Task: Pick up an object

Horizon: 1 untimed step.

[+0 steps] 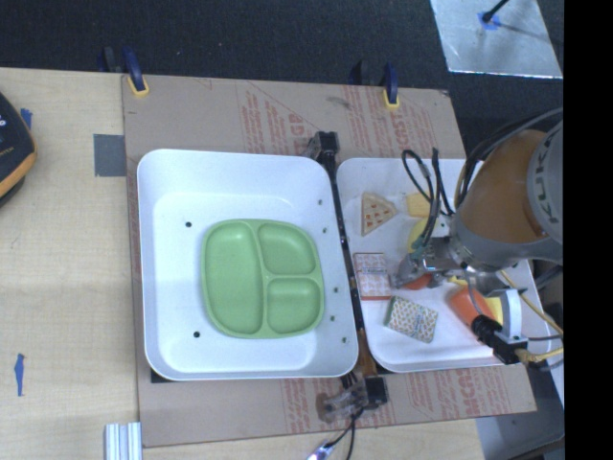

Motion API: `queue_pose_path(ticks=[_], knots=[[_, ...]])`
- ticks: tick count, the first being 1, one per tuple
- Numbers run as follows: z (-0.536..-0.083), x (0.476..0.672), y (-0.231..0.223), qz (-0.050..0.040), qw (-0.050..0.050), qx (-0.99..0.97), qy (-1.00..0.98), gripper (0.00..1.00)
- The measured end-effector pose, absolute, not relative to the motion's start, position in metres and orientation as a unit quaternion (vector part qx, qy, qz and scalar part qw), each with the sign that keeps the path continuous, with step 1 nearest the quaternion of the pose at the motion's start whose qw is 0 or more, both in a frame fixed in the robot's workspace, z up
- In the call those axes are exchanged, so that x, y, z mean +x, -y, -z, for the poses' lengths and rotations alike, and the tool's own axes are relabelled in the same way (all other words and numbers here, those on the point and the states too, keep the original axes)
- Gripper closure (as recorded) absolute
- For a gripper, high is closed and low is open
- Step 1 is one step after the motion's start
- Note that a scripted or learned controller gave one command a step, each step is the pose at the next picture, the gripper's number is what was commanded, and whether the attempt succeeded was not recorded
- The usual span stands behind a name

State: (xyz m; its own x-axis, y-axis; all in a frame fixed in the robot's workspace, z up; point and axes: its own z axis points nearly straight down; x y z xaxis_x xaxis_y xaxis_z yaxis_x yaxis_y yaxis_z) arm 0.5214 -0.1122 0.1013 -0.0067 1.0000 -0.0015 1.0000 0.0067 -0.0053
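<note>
Arm's gripper (428, 268) low in right bin (383, 348), finger state unreadable; patterned block (412, 318) at 7 o'clock; one green tray (261, 278), left bin (163, 257)

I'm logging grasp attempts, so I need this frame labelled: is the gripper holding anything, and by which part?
It cannot be told. The gripper is low in the right bin, and the arm hides whatever lies beneath it; nothing shows between them.

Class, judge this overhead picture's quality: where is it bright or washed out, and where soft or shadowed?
Camera view: the left bin glares near-white around the green tray; the arm looks soft and shades the right bin beneath it; the small items there are too blurred to identify.
</note>
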Motion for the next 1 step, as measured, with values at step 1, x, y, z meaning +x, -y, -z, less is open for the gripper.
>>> queue_pose_path(ticks=[1], knots=[[-0.1923, 0.5601, 0.0558, -0.0006, 0.001, -0.705, 0.709, 1.0]])
